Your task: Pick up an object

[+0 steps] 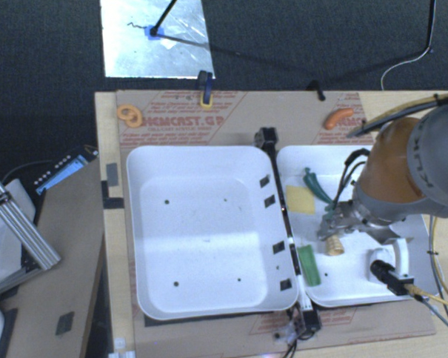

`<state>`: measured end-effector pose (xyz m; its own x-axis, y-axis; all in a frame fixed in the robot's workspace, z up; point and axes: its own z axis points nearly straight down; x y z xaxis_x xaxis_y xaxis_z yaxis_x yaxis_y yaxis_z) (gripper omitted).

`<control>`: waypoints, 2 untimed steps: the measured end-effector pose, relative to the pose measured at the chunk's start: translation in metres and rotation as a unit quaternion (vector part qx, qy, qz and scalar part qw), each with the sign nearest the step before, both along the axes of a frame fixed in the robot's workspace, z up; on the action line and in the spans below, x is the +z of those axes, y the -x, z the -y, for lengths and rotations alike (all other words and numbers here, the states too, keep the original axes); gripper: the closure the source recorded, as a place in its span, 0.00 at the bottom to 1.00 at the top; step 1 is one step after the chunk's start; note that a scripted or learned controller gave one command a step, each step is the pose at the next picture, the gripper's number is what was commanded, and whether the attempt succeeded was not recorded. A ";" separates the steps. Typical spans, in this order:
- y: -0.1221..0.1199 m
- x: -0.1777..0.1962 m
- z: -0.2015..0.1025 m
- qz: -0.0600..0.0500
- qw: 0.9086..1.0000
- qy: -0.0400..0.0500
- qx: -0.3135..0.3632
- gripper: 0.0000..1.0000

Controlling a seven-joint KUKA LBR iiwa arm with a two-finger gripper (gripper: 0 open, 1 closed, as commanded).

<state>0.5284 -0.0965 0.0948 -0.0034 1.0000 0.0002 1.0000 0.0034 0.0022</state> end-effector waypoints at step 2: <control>-0.017 0.090 -0.102 0.001 1.000 -0.001 0.004 1.00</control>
<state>0.5449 0.0054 0.1844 -0.0120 0.9999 0.0012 0.9999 0.0120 0.0032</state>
